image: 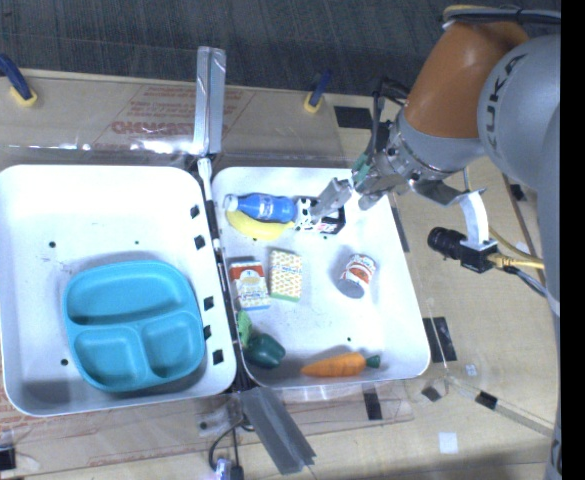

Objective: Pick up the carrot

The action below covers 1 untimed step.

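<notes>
The carrot [336, 366] lies at the near edge of the right bin [408, 308], its long axis running left to right with the green top pointing right. The claw [330, 208] hangs well apart at the bin's far side, by the banana [257, 228]; whether it is spread I cannot tell.

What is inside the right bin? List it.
The right bin holds a carrot, blue bottle, banana, two small boxes, a can and a green vegetable. The gripper covers part of the back.
</notes>
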Each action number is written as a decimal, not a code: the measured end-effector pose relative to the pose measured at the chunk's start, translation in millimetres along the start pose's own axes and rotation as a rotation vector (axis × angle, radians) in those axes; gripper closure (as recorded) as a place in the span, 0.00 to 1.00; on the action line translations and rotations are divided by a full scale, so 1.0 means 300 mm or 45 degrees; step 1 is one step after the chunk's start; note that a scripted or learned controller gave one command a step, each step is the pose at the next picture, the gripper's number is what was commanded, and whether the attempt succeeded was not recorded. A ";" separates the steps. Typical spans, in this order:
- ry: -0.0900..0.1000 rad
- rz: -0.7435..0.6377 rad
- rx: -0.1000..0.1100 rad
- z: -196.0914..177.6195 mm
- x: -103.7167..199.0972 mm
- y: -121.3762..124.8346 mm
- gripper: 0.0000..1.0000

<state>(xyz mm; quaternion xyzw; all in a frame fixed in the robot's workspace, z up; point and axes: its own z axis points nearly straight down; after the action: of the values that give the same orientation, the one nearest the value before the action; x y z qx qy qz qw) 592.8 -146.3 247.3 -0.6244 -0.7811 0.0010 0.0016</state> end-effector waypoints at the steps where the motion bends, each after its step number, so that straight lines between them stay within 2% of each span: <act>1: 0.000 -0.287 -0.001 0.405 -0.077 -0.076 0.00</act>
<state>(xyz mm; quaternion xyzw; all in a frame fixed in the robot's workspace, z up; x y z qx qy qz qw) 575.2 -173.7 125.8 -0.5327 -0.8463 0.0004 0.0013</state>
